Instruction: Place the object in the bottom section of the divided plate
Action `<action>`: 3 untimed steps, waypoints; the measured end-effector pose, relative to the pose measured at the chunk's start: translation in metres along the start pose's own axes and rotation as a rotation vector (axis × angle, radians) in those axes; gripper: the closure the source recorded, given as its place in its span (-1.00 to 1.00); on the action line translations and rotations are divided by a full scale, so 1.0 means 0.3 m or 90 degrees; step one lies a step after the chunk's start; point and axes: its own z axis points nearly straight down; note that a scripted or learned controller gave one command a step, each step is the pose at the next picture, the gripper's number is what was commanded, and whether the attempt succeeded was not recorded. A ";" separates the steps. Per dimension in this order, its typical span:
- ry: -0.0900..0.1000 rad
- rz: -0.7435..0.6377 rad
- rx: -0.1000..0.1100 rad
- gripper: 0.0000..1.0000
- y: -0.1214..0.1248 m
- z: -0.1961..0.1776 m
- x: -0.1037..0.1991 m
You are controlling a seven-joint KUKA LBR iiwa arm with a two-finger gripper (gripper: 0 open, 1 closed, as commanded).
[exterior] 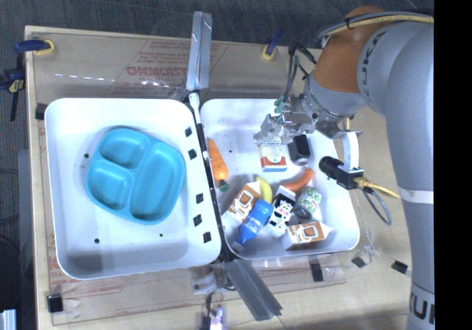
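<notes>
A blue divided plate lies in the left white bin, with two small sections on its left and one large section on its right. My gripper hangs low over the back of the right bin, reaching in from the right. Directly under its tip lies a small red and white carton. I cannot make out whether the gripper touches the carton.
The right bin also holds a carrot by the divider wall, an orange sausage, a banana, a blue bottle, a cow-patterned carton, a green can and two brown cartons.
</notes>
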 end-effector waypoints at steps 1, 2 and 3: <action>0.001 -0.089 0.002 1.00 -0.021 -0.071 0.254; -0.001 -0.149 -0.001 1.00 -0.037 -0.074 0.081; 0.000 -0.116 0.002 1.00 -0.059 0.000 0.316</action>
